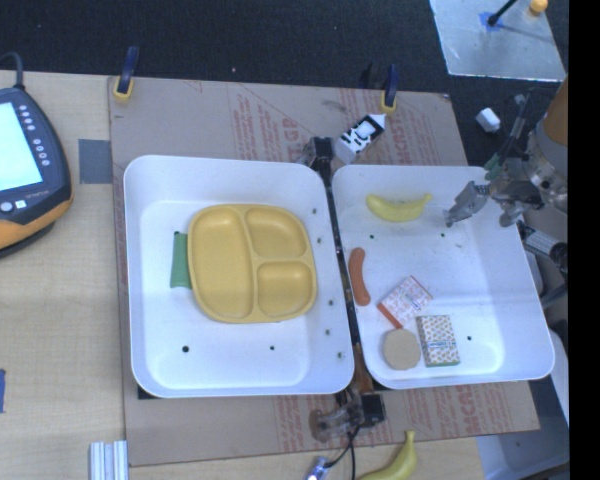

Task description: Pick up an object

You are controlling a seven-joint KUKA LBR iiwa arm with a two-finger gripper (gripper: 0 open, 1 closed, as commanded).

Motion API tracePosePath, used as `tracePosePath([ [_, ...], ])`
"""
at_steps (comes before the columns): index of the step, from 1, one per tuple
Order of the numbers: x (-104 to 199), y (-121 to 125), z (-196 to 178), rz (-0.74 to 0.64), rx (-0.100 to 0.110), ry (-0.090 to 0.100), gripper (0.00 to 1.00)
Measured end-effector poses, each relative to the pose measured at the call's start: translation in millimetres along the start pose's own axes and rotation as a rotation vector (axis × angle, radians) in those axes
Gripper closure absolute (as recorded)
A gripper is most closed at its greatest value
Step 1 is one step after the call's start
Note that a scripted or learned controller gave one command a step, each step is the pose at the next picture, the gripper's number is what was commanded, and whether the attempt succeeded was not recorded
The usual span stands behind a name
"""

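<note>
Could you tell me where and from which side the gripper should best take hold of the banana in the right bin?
Probably at the banana's thick middle, coming straight down, fingers closing across its narrow width. It lies flat, curved, ends upturned toward the bin's far wall, with bare floor around it; the gripper hovers just to its right.

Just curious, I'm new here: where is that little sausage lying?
The sausage lies in the right bin, along its left wall, below the banana.

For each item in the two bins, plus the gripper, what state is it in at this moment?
Gripper: above the right bin, holding nothing.
Banana: lying flat, right bin.
Sausage: lying by the right bin's left wall.
Cookie: flat.
Yellow tray: upright in the left bin, overlapping a green item.
</note>
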State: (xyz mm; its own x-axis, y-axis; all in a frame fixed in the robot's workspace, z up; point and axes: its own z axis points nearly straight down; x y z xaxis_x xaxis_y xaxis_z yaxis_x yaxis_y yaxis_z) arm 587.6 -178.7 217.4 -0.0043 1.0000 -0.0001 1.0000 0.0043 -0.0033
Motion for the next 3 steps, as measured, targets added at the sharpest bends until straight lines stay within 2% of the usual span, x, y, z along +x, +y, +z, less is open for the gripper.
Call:
tracePosePath([
  [1, 39.8, -6.3, 19.7, -0.002, 0.002, -0.001, 0.0],
  [2, 91.0, -27.8, 25.8, -0.002, 0.001, -0.001, 0.0],
  [3, 53.0, -10.7, 98.8, -0.001, 0.002, -0.001, 0.0],
])
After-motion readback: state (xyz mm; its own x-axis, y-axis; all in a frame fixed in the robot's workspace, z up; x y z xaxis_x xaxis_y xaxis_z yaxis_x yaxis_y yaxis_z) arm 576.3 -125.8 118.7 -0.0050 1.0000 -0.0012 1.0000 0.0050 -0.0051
